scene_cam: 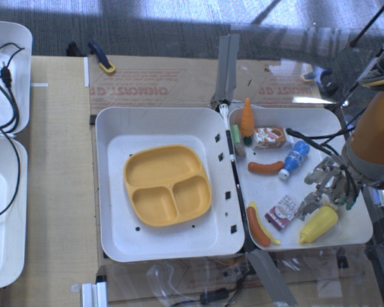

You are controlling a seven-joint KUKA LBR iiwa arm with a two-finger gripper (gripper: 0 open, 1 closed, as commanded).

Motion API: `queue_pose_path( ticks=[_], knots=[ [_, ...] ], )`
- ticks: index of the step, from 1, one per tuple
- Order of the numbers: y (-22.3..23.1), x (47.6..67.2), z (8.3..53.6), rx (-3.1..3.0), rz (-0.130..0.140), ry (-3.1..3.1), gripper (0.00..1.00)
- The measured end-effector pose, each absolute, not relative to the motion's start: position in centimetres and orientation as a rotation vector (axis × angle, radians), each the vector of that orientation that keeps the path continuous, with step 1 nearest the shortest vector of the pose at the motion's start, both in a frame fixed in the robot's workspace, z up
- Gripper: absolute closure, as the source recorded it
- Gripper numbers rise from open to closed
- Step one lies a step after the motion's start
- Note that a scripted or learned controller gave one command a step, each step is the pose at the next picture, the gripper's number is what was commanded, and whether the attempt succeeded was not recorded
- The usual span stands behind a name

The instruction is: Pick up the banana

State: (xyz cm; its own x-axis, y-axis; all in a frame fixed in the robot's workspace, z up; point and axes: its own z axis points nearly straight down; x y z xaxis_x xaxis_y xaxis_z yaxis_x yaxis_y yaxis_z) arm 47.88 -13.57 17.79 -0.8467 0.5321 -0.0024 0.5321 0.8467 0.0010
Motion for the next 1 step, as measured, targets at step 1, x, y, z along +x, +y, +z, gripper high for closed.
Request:
queue_pose_path(
  ticks=[1],
  knots=[
    [-21.02, 48.20, 11.59, 0.683, 0.008, 3.058, 0.00]
  ],
)
